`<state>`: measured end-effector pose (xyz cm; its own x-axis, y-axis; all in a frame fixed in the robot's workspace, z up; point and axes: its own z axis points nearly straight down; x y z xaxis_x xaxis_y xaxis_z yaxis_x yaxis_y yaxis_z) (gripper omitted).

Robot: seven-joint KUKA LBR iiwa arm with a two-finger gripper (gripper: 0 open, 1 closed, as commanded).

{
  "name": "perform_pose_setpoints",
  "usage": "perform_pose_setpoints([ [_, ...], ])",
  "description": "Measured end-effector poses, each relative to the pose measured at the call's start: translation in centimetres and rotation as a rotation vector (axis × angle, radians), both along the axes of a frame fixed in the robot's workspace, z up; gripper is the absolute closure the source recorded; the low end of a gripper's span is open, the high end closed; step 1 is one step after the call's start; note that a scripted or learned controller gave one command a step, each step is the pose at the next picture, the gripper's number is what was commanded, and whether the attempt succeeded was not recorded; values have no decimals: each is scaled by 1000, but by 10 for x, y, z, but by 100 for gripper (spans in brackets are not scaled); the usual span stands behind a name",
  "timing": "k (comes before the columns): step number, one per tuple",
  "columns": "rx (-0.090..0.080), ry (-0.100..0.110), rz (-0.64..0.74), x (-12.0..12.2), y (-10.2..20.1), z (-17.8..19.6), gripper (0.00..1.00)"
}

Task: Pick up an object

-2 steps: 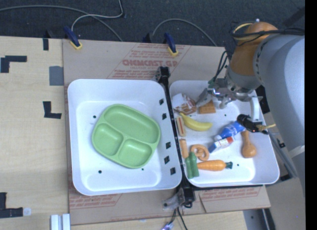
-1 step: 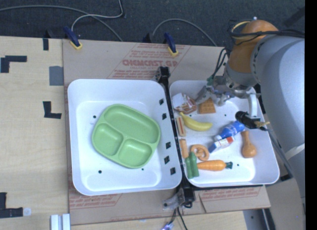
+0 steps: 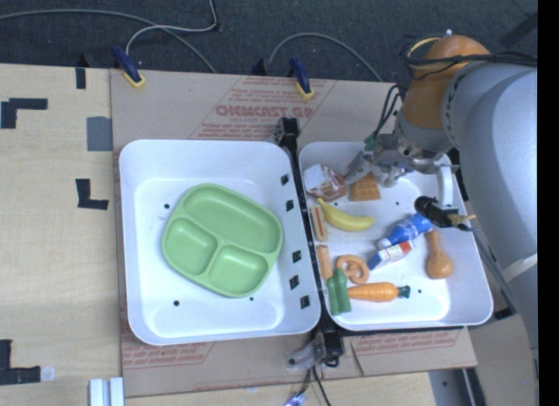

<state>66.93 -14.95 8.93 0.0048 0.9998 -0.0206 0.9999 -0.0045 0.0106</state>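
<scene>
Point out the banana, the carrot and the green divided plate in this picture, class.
banana [image 3: 346, 218]: camera view, middle of its yellow curve.
carrot [image 3: 372, 292]: camera view, middle of its orange body.
green divided plate [image 3: 194, 240]: camera view, bare floor of its left compartment.

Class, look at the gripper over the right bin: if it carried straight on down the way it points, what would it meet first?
Most likely the brown waffle-like piece, which lies just beyond the gripper in the right bin. Depth is unclear from one slanted view, so it might instead land on the bin floor beside it.
</scene>
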Motion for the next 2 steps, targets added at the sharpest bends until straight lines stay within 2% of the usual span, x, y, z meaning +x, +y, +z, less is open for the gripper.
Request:
perform_pose_setpoints([
  [1,-5,-1,-2,0,3,0,0],
  [2,3,3,2,0,8,9,100],
])
